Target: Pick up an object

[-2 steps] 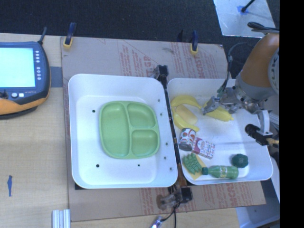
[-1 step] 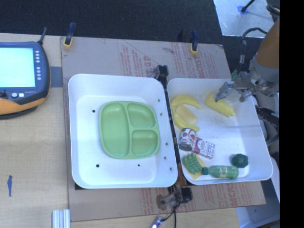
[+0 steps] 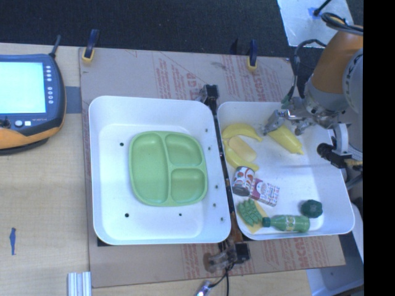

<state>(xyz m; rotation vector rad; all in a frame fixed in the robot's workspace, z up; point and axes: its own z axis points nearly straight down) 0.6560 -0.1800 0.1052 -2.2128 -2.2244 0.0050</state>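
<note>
The arm [image 3: 336, 66] reaches in from the right and hangs over the far end of the right bin [image 3: 333, 227]. Its gripper [image 3: 285, 124] sits low, right above a yellow pepper-like piece [image 3: 287, 140] that lies near the bin's far wall. Metal fingers splay to either side of that piece's upper end, so the tool looks partly spread, astride it rather than clamped on it; at this slant I cannot be sure whether the tips touch it. Nothing is clearly lifted, and the piece appears to rest on the bin floor.

The other candidates lie well apart from the gripper: a banana [image 3: 242, 131] by the bin's left wall with a pale yellow slice [image 3: 239, 150] just beside it, a red-and-white can [image 3: 245, 180] touching a small box [image 3: 266, 193], and along the near edge a green leafy toy [image 3: 249, 213], a green bottle [image 3: 287, 223] and a dark green lump [image 3: 312, 208].

The left bin [image 3: 105, 165] holds a green divided tray [image 3: 168, 167], likely the drop side. The gripper's target probably suits it because the piece lies alone, with open floor around it for the fingers to descend.
</note>
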